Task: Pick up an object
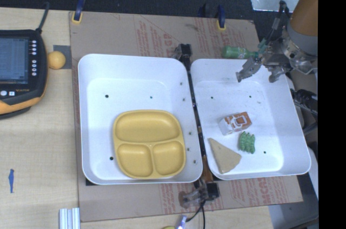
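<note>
Camera view: nothing is lifted yet. The gripper [261, 69] hangs over the right bin's [281, 166] far edge, its jaws spread wide and holding nothing. The small orange-and-white carton [235, 122], green toy [247, 142] and tan wedge [223, 155] lie near that bin's near edge, with bare floor between them and the far edge.

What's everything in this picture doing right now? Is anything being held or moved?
gripper: above the right bin's far edge, nothing between its fingers.
yellow tray: flat in the left bin, compartments bare.
small carton: lying in the right bin.
green toy: lying beside the carton.
tan wedge: flat near the right bin's front.
</note>
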{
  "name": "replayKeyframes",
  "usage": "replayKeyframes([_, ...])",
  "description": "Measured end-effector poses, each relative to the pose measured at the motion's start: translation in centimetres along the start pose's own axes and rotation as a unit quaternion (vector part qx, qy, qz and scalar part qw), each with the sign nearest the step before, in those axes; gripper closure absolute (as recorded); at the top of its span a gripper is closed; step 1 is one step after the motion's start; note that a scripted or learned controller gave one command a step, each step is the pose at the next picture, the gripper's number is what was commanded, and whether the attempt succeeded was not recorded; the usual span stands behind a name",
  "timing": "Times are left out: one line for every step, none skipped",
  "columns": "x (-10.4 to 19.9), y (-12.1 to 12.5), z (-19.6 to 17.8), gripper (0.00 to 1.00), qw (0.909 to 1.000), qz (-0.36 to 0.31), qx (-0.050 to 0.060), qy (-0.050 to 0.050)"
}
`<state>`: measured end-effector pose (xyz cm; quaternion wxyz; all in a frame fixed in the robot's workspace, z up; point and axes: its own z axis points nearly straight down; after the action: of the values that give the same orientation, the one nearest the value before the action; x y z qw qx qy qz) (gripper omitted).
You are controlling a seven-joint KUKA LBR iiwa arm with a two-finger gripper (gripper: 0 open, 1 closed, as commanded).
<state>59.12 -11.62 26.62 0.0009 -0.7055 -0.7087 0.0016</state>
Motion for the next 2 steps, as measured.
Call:
replayKeyframes([-1.0, -5.8, 8.0, 0.00, 1.0000, 0.000, 0.001, 0.000])
replayKeyframes([-2.7, -11.2, 17.6, 0.00, 1.0000, -0.001, 0.001, 0.001])
